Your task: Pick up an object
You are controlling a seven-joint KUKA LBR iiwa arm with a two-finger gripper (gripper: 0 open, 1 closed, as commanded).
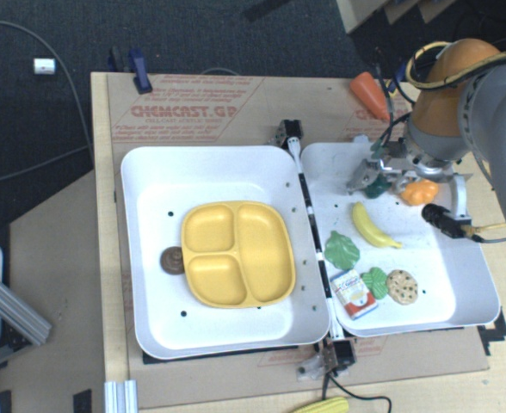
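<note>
The gripper (372,179) hangs low over the far part of the right bin (459,308), below the grey arm and its orange band (451,80). A small dark teal piece (376,189) sits right at its tip. An orange item (418,193) lies just to the right of the gripper, partly under the wrist. A yellow banana (372,228) lies nearer the front. Further forward lie a green leafy piece (342,250), a red and white carton (354,294), a small green piece (376,280) and a cookie (402,286).
The left bin (150,179) holds a yellow divided plate (236,255) with a brown round item (171,260) at its left edge. An orange carrot-like object (370,98) lies on the bench behind the right bin. A black cable connector (447,220) juts from the wrist.
</note>
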